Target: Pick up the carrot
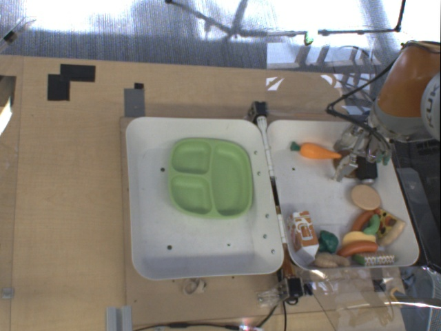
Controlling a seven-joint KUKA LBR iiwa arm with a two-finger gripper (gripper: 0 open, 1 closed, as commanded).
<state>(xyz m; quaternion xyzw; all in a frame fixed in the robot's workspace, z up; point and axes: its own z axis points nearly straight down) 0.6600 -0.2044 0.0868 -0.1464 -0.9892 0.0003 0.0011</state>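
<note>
carrot (318,151): lying flat in the right bin (310,192), up near its far wall
gripper (353,158): just right of the carrot's tip
fingers: can't tell how open, nothing visibly held

One fixed camera here, mounted above the bench (69,185), looking down at a slant from moderate height. Both white bins sit mid-frame: the left bin (148,254) and the right bin (310,192). The arm (406,88) enters from the right edge; floor shows along the top.
</note>
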